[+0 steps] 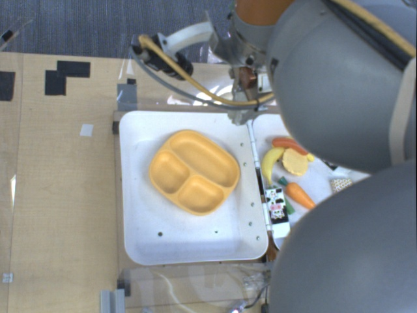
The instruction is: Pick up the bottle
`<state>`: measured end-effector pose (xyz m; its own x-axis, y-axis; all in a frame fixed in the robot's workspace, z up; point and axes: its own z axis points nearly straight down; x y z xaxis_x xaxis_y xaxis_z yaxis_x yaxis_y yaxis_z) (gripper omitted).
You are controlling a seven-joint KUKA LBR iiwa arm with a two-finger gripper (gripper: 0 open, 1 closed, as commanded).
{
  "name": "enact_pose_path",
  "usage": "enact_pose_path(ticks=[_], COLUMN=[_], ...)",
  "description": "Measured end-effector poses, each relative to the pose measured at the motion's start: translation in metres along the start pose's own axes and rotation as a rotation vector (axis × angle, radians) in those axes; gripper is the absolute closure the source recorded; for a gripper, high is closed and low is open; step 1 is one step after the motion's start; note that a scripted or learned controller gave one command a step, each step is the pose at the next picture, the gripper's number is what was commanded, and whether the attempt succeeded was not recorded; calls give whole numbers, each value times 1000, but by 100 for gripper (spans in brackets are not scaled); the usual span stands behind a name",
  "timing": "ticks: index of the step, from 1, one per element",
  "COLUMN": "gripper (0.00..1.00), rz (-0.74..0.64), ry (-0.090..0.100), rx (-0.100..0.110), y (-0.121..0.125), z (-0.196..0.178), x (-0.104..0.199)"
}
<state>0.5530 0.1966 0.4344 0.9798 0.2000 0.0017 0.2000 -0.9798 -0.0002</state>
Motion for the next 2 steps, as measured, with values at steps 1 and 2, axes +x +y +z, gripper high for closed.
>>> enact_pose_path(ticks=[1, 2], gripper=[100, 100], rz=[0, -1], ry=[0, -1], rx=[0, -1], y=[17, -40], z=[0, 0], x=[42, -21])
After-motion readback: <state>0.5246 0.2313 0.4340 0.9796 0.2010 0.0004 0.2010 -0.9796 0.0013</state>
